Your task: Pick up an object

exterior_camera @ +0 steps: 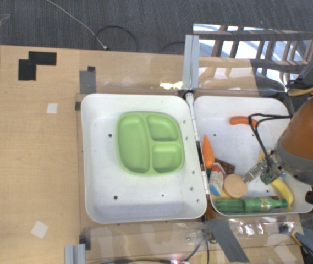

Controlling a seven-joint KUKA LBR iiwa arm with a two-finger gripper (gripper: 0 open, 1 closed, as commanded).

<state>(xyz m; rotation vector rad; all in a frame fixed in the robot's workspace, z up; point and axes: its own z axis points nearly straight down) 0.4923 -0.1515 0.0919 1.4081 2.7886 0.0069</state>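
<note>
A: What lies on the surface (29, 164)?

B: Two white bins side by side. The left bin (95, 191) carries a green tray (148, 142) with three compartments, set near its middle. The right bin (222, 111) carries the loose things.

A: Which things?

B: A green bottle (250, 204) lies on its side along the near wall. Just above it sits a round tan disc (235, 186), touching or nearly touching a small white and red bottle (216, 176) on its left. An orange carrot (208, 152) lies along the left wall, next to the divider. A yellow banana (283, 192) rests near the right end of the green bottle. Well apart, toward the far side, lies an orange handle (240, 121).

A: And the arm?

B: The arm (309, 142) comes in from the right, its orange band big in the view, with a black cable looping in front of it. The pincer (262, 171) is low in the right bin, between the disc and the banana, just above the bottle.

A: Is it gripping anything?

B: I cannot tell. The tip is small and cluttered, so whether it is spread or closed does not show, and nothing can be seen held in it.
</note>
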